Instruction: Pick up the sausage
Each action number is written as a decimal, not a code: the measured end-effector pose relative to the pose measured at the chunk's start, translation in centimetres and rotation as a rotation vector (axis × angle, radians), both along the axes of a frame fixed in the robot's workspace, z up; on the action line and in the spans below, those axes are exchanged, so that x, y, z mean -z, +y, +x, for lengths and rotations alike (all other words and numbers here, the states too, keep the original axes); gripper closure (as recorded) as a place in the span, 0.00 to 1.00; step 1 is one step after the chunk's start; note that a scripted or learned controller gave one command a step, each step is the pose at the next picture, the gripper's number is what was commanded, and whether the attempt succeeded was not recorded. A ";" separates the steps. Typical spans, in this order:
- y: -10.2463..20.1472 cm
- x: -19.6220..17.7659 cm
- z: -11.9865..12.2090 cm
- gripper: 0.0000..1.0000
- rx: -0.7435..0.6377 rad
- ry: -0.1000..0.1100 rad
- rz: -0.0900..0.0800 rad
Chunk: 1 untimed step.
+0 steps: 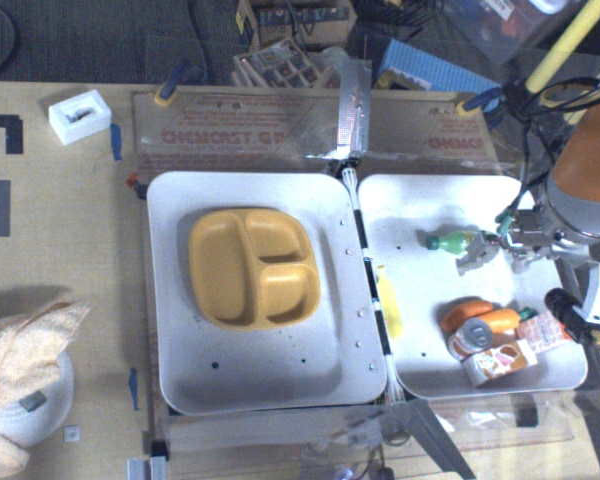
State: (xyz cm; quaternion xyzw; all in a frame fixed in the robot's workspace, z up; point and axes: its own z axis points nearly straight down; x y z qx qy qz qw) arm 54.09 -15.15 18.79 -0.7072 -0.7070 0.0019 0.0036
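Apparently reddish-orange and stubby, the sausage (467, 315) lies loose; jaws' state unclear.

Sausage (462, 311): short, stubby, orange-brown with a rounded end. It lay flat on the floor of the right bin (420, 363), partly covered by neighbouring items in a cluster. Position: toward the near side of the gripper (492, 251), slightly left of it, clearly apart, not touched.

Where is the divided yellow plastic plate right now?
In the camera view, the divided yellow plastic plate lies in the left white bin, toward its upper middle, left of the seam shared with the right white bin.
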 end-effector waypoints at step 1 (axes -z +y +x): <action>0.7 10.1 -1.9 0.00 -0.054 -0.015 -0.003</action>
